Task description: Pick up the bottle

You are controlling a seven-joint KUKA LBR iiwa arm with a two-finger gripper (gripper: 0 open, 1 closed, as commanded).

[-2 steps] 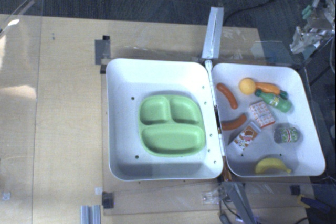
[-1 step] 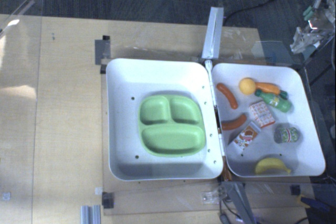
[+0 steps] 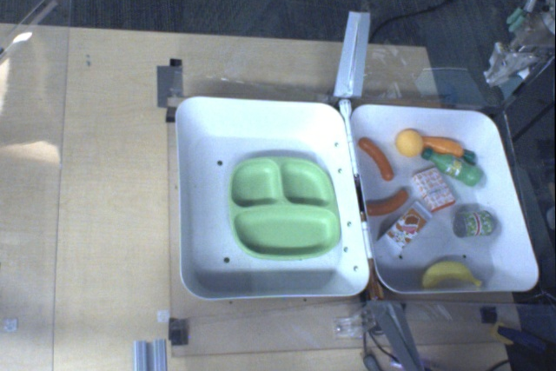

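A small green bottle [image 3: 455, 168] lies on its side in the right bin [image 3: 512, 187], near its far right part. Its dark cap points left, toward an orange carrot [image 3: 443, 145] and a yellow lemon [image 3: 408, 142] just beyond it.
The right bin also holds two sausages [image 3: 376, 159] [image 3: 387, 203], two small snack boxes [image 3: 432, 188] [image 3: 406, 226], a green can [image 3: 474, 223] and a banana [image 3: 450, 274]. A green divided plate [image 3: 284, 206] lies in the left bin [image 3: 200, 187]. A metal post [image 3: 353, 55] stands behind the bins.
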